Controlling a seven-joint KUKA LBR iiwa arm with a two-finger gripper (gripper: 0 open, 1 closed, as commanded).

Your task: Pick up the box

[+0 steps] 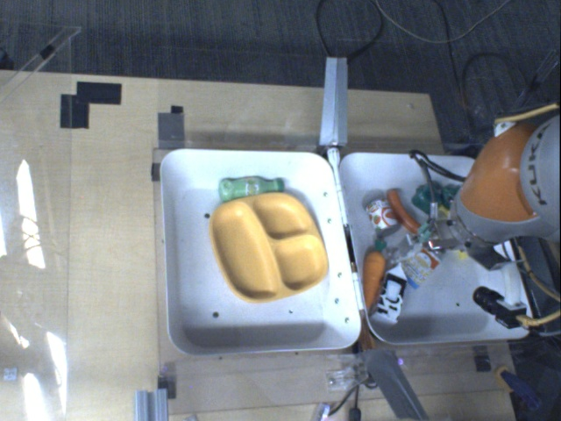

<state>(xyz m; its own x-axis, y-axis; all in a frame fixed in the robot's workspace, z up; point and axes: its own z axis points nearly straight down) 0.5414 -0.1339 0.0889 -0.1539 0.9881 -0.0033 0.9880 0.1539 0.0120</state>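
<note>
- Jaws I cannot read: my gripper (431, 235) hangs in the right bin (456, 318), over the clutter.
- Box (394, 295), black and white, lies just beside the carrot (374, 274), untouched.
- Approach step; next, I shift toward the carrot and descend on it.

So the arm (513, 182) is reaching in over the right bin (456, 318), with its gripper (429, 233) sitting low among a pile of stuff: a carrot (374, 274), a little black and white box (394, 295) right next to it, and a small can (379, 212). A yellow tray (267, 244) is filling the left bin (188, 305), with a green bottle (252, 186) touching its far edge.
</note>
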